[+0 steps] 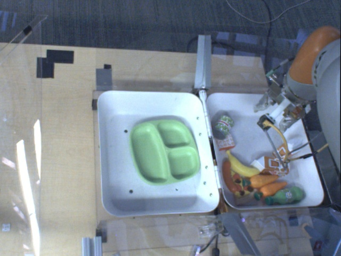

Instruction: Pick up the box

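Box [275,164], small and orange-patterned, is lying at the right bin's [242,103] lower right beside the banana [242,166]. You're seeing the gripper [279,111] hovering at upper right; its grip state is unclear.

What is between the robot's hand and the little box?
In the camera view, bare white bin floor lies between the hand and the box, crossed by a thin yellow cable.

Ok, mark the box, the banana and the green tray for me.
box [276,165]: camera view, on its patterned top face.
banana [242,166]: camera view, middle of its yellow curve.
green tray [143,151]: camera view, floor of its large left compartment.
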Controlling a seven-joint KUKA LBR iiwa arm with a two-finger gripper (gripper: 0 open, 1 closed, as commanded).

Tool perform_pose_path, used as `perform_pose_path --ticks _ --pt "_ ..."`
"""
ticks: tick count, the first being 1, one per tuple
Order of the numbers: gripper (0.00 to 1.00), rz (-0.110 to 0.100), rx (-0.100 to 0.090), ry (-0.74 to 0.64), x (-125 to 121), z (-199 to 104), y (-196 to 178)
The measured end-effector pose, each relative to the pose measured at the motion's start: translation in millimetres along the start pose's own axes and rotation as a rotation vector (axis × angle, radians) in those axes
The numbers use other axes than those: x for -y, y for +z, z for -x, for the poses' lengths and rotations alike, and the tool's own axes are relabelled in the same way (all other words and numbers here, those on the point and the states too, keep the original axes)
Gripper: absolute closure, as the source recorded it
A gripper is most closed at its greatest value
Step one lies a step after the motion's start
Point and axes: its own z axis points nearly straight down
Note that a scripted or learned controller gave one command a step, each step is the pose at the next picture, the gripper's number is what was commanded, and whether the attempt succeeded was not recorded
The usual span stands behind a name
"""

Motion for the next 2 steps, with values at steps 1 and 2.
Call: perform_pose_path --ticks 1,2 --pt "0.0 -0.011 0.014 0.168 15 25 38" --pt "0.0 -0.007 0.016 0.38 -37 12 -22"
